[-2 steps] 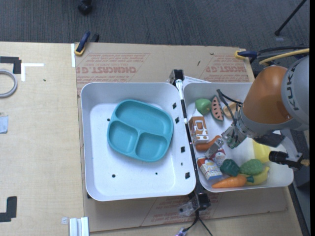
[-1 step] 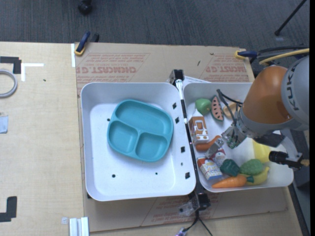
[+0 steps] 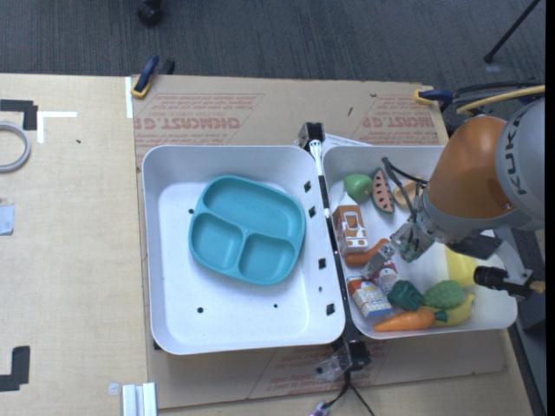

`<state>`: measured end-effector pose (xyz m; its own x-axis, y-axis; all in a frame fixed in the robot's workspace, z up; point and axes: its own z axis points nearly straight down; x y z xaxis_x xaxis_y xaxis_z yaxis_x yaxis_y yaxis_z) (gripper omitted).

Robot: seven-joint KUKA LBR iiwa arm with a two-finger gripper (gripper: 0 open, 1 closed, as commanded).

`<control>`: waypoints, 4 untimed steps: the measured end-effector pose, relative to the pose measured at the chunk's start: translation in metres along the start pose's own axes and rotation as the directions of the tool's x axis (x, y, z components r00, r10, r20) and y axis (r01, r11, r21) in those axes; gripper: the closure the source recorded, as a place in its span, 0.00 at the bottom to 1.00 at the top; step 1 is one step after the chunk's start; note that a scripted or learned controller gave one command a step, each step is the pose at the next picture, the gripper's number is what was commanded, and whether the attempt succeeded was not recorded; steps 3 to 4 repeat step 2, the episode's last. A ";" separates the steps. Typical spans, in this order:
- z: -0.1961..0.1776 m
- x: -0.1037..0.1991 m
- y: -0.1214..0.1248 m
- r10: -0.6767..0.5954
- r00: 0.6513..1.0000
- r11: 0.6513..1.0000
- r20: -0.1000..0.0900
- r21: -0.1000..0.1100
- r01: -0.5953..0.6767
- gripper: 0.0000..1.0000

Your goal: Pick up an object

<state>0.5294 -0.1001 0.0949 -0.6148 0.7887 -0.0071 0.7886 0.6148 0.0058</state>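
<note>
Camera view, near to far: R bin (image 3: 494,319) front holds carrot (image 3: 405,321), broccoli (image 3: 404,295), small carton (image 3: 370,297). Jaws (image 3: 395,254) low over R bin's middle by an orange-white box (image 3: 350,224); spread or pinching, can't tell. Green piece (image 3: 357,186) at back. L bin (image 3: 173,258) holds teal tray (image 3: 246,230).

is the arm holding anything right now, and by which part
Cannot be told. The pincer is low in the right bin, among the toy food near the orange box, but no item shows between its tips.
</note>
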 end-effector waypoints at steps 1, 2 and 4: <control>0.000 0.000 0.000 0.000 1.000 1.000 0.000 0.000 0.000 0.00; 0.000 0.000 0.000 0.000 1.000 1.000 0.000 0.000 0.000 0.00; 0.000 0.000 0.000 0.000 1.000 1.000 0.000 0.000 0.000 0.00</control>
